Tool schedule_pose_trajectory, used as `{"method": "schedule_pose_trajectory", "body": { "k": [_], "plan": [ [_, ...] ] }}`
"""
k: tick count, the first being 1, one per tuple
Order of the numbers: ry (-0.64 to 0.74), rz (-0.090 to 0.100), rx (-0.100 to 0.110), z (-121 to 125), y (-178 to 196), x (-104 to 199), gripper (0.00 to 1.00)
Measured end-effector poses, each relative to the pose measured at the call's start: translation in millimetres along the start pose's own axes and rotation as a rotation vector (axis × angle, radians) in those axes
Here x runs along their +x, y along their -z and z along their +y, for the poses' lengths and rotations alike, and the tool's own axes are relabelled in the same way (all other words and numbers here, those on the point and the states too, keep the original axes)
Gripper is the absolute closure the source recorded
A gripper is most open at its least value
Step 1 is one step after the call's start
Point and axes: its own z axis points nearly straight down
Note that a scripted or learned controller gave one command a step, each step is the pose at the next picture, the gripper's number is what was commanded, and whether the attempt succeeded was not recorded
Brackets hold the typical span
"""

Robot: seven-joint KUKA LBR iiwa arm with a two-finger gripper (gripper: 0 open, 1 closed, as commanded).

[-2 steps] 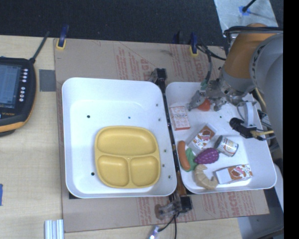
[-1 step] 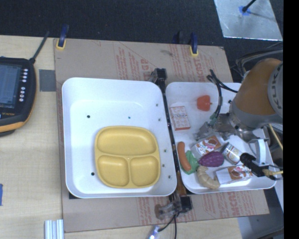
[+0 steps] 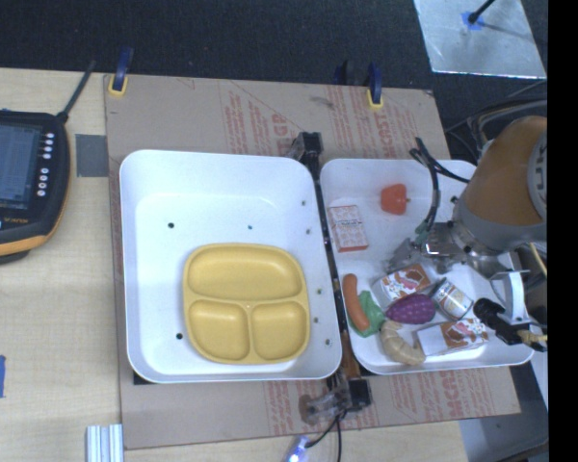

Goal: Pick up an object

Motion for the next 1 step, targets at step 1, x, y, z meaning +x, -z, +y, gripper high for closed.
{"method": "schedule_pose_trajectory", "body": {
  "k": [1],
  "plan": [
    [0.004,-0.001,0.002,-0.1,10.0,-1.2,1.00]
  ]
}}
